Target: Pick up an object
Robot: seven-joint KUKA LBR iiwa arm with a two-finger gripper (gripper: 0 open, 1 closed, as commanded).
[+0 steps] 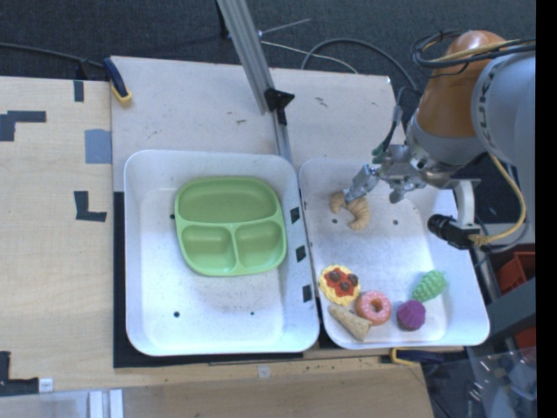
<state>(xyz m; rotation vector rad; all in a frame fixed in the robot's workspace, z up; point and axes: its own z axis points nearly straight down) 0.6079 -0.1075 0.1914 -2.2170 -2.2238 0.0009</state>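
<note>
**Arm appearance, overhead camera**

Arm point(509, 94): smooth light-grey rounded casing. Orange band point(457, 81) above the wrist, glossy, dome-shaped from this angle. Black cables point(452, 46) loop over the orange section. Wrist end carries a darker grey metal gripper point(379, 185) assembly with small angular parts. A yellow cable point(520, 200) runs alongside a black cylindrical fitting point(448, 231) below the wrist.

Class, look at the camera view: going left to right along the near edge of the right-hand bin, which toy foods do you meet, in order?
Small pizza → pink donut → purple fruit → green piece.
</note>
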